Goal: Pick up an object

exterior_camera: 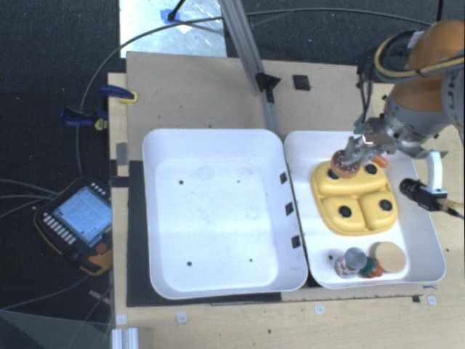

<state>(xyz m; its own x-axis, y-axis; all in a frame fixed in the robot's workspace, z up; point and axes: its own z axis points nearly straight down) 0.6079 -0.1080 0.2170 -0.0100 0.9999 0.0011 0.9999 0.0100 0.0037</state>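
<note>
- Step in hand, as I judge it: reaching for a grasp. Gripper [349,160] sits low in the right bin [430,267], at approx 12 o'clock of that bin, right over the upper edge of the yellow object [356,198].
- Fingers: can't tell if released or clenched; tips blur into a small brownish thing [343,167] lying on the yellow object's top end. Not clear enough to call it grasped.
- Task's thing, likely target: that brownish item or the yellow object under it, both at the bin's upper-middle, touching each other.
- Next move calls for, imo: firm closure on one item only, then a straight lift; a shallow pinch on the rounded yellow surface could slip.
- Yellow object: smooth, glossy, plastic-looking, lobed shape w/ dark round spots on it.
- At 6 o'clock of the right bin: a tan round disc [389,256], flat and matte, just beside a small silver-and-coloured item [354,261]; detail too small to tell.
- Left bin [156,217]: white, shallow, rounded corners, smooth.
- Tabletop [196,93]: flat, tan, board-like.
</note>
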